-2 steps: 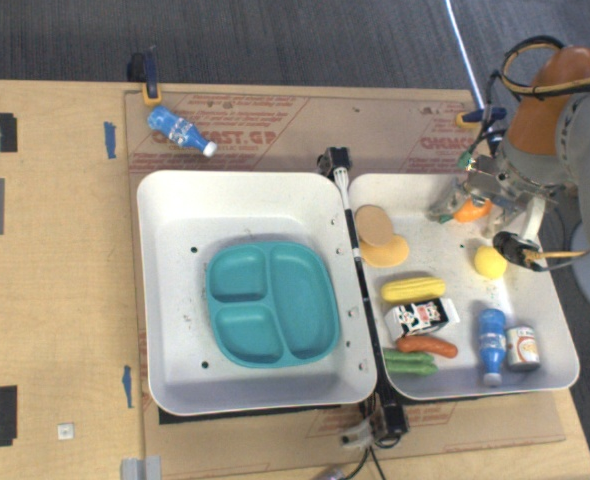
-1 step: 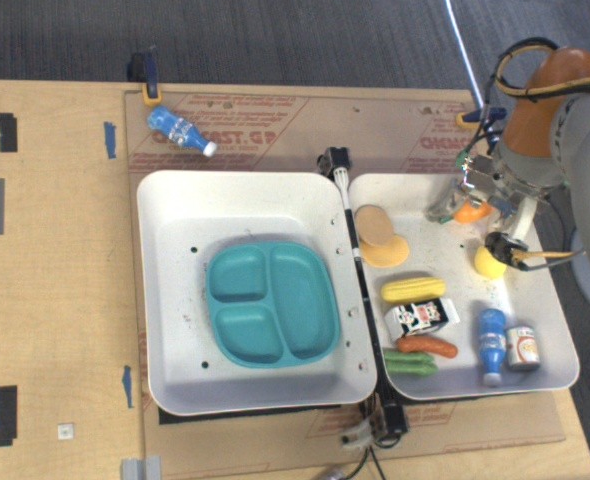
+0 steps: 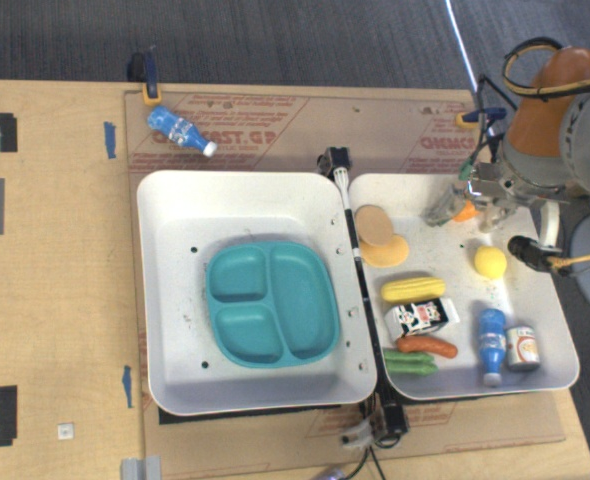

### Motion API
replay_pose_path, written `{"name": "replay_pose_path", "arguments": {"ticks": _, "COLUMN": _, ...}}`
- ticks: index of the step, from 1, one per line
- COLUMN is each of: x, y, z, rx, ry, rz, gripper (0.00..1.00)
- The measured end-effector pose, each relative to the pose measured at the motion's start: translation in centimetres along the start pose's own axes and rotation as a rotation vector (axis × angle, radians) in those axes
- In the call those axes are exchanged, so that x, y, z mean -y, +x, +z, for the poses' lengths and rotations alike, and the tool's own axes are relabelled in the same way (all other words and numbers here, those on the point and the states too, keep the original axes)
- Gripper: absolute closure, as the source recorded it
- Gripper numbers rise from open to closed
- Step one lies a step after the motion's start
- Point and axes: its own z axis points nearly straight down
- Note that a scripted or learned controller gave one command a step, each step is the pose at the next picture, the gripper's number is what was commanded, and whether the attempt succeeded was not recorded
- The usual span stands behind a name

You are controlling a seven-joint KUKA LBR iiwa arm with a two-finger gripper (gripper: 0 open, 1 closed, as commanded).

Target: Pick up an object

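A small orange object (image 3: 465, 211) lies at the far edge of the right bin (image 3: 565, 373), between the spread fingers of the gripper (image 3: 462, 208) — not visibly lifted. By my reading the pick is barely begun — closing and raising remain, while the lemon (image 3: 490, 262) nearby sits untouched

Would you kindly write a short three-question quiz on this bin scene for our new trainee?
1. True or false: the teal divided tray lies in the left bin.
2. Which lies nearest the gripper? A) yellow ball B) small can C) green bean pod
3. Fill in: the blue bottle outside the bins lies on the ____.

Key: 1 true; 2 A; 3 cardboard.
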Motion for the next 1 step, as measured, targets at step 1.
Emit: {"name": "replay_pose_path", "arguments": {"ticks": 1, "x": -0.2, "y": -0.57, "z": -0.15, "rx": -0.016, "ry": 0.02, "rz": 0.357, "gripper": 0.0}}
